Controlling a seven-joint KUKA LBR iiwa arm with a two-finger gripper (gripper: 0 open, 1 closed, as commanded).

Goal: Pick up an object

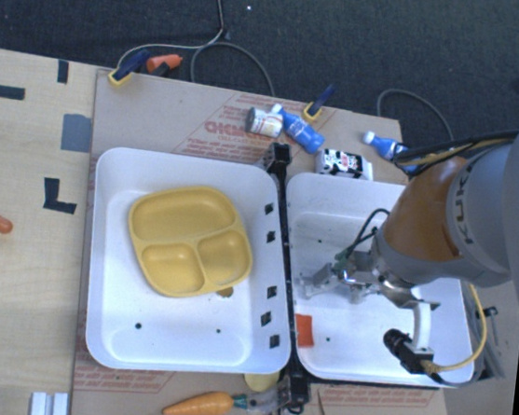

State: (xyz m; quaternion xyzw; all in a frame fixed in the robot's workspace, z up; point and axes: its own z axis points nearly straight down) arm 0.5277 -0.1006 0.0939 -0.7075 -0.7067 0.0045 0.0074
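In the right bin (334,211), the arm (445,225) reached down from the right, its claw (331,278) low over the white floor, likely lowered for a pick. Whether the claw was apart or together could not be told, and nothing showed between its tips. The nearest object, a small orange block (303,329), lay just below it. A yellow tray (190,238) sat in the left bin (108,258).
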